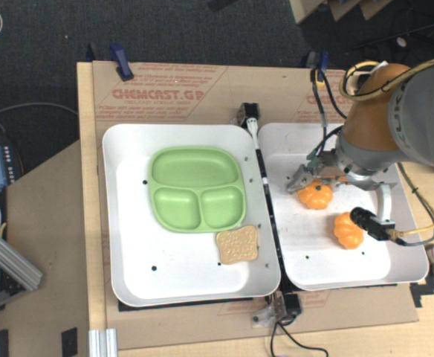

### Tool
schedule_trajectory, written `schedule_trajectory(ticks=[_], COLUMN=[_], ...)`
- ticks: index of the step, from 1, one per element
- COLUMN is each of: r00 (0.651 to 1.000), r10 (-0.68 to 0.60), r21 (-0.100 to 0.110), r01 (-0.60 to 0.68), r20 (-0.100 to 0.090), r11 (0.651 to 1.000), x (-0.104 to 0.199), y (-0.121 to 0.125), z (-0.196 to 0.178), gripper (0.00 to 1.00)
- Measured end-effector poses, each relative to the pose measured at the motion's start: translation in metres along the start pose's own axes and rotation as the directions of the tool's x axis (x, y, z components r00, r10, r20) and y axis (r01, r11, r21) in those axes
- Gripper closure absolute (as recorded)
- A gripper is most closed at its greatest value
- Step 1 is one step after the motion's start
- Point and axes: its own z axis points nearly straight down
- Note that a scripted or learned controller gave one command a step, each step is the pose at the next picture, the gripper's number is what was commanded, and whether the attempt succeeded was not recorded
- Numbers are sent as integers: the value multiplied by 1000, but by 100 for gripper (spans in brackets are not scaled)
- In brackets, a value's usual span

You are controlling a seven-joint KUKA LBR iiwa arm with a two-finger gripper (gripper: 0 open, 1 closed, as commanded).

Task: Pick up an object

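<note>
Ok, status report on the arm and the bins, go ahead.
Gripper low in right bin, right above one orange pumpkin. Second pumpkin nearby. Green tray, cracker in left bin.

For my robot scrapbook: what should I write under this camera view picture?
Robot claw hovers over a small orange pumpkin in the right bin; a green tray sits left.
</note>
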Motion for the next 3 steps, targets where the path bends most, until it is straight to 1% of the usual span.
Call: schedule_trajectory(ticks=[1, 2, 3], r00=[1000, 1000, 1000], r10=[4, -2, -3], r21=[0, 4, -3], r01=[-4, 2, 3], r20=[1, -5, -2], r11=[1000, 1000, 1000], x=[-2, 74, 128], y=[-1, -72, -24], z=[-11, -105, -135], gripper=[100, 100, 100])
